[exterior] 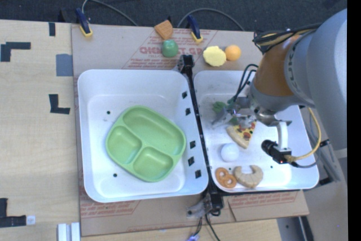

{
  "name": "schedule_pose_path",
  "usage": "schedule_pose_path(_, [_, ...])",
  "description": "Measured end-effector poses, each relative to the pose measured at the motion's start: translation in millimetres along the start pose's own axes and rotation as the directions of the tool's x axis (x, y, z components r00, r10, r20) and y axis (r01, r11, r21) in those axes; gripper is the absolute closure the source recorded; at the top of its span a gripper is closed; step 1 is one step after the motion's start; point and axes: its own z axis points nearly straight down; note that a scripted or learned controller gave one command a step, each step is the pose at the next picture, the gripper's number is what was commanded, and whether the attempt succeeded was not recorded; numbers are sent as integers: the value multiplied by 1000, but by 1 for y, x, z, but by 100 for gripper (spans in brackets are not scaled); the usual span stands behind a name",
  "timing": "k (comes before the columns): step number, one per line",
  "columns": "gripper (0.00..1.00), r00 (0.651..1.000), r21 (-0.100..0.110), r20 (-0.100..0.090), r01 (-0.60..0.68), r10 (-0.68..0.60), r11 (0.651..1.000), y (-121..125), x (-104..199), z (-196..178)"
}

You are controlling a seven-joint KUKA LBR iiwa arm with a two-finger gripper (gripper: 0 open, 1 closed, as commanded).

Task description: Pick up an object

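Lying beside the gripper [234, 115], pizza slice [241, 135] (tip pointing lower-right).

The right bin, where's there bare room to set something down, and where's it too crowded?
In the right bin, bare floor lies along the back wall and at the front right corner beyond the croissant. The middle is crowded: the hand, pizza slice, white ball, pretzel.

A single fixed camera is mounted above the desk [34, 121] and looks down at a slant. Its field covers both white bins, the left bin [90, 87] and right bin [302, 178], at moderate range. The arm [316, 65] enters from the right.
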Motion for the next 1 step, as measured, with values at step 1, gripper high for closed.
schedule_pose_path(1, [0, 1000, 2, -1, 2, -2, 1000, 74, 8, 8])
